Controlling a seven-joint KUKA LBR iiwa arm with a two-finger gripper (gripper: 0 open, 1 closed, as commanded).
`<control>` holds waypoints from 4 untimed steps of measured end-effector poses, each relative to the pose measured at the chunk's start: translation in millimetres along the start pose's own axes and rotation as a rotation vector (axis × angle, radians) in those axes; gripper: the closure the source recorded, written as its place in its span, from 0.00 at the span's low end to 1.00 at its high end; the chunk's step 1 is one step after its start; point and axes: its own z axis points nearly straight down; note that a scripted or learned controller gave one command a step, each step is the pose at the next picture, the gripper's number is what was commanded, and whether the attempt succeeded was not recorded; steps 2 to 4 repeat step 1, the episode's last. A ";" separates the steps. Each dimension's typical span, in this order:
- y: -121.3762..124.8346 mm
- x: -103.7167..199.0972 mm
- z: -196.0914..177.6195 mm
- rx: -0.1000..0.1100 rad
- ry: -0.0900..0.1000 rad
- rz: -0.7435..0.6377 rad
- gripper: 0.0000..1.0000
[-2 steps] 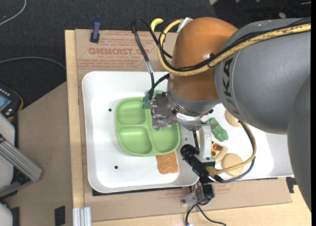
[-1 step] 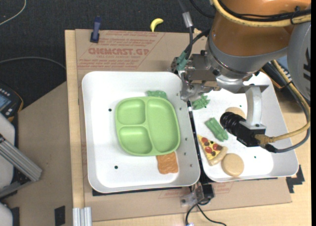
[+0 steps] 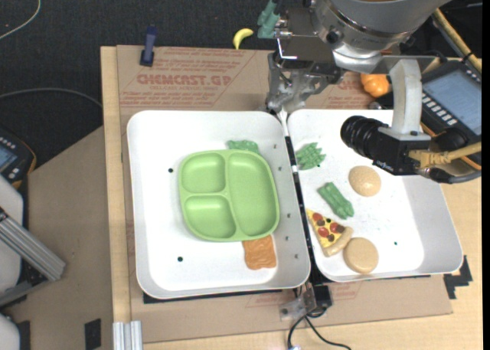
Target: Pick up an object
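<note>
A grey arm with an orange band reaches in over two white bins on the surface, its claw point(image 3: 285, 103) poised at the far end of the seam where the bins meet; whether the claw is released or clenched cannot be told from this angle, and nothing is seen between its fingers. The left bin point(image 3: 149, 188) holds a green divided tray point(image 3: 228, 194), a small green piece point(image 3: 243, 145) at the tray's far edge and an orange slab point(image 3: 260, 253) at its near edge. The right bin point(image 3: 429, 218) holds a leafy green toy point(image 3: 310, 156), nearest the claw, a green pod point(image 3: 335, 198), a pizza slice point(image 3: 329, 232) and two tan buns point(image 3: 364, 181) point(image 3: 360, 255). All look like light, stiff plastic play food, likely slick. The leafy toy seems the closest target, best pinched across its narrow middle; the rounded buns may squirt free.
</note>
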 end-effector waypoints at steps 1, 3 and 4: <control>41.4 3.6 -13.8 0.010 -0.007 0.008 1.00; 41.4 3.6 -13.8 0.010 -0.007 0.008 1.00; 41.4 3.6 -13.8 0.010 -0.007 0.008 1.00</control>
